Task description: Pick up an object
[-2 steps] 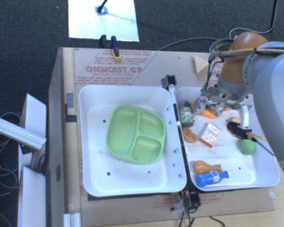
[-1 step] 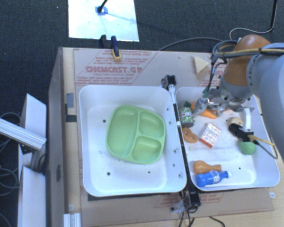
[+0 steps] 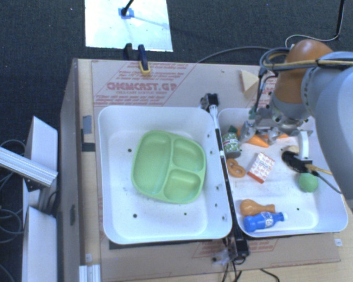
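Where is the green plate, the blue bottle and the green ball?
green plate (image 3: 168,166): camera view, on the middle ridge between its compartments.
blue bottle (image 3: 263,221): camera view, on the middle of its body.
green ball (image 3: 308,183): camera view, on its rounded top.

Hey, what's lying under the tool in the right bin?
An orange piece pokes out below the tool in the right bin, beside a green bottle. The rest of it is covered by the tool.
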You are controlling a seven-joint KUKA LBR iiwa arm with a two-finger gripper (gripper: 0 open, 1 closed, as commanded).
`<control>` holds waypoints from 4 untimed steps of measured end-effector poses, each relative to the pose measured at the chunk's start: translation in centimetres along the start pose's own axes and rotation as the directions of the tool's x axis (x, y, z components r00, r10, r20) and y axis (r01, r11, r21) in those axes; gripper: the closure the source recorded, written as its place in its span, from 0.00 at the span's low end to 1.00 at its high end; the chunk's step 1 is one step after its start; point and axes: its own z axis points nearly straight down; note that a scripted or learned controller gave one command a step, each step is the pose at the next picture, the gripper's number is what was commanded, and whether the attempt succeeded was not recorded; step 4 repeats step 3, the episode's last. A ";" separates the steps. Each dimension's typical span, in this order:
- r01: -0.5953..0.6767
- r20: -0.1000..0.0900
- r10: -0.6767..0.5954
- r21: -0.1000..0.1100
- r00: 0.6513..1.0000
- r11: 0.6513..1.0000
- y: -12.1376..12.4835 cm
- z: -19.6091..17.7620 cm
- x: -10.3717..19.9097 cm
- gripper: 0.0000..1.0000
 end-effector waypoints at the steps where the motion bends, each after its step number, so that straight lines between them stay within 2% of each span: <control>1: 0.002 -0.010 -0.002 -0.005 1.000 1.000 -0.2 0.1 -0.5 0.00; 2: 0.004 -0.013 -0.004 -0.009 1.000 1.000 -0.3 0.1 -0.6 0.00; 3: 0.003 -0.014 -0.003 0.003 1.000 1.000 0.0 0.2 -0.7 0.00; 4: 0.003 -0.014 -0.003 0.003 1.000 1.000 0.0 0.2 -0.7 0.00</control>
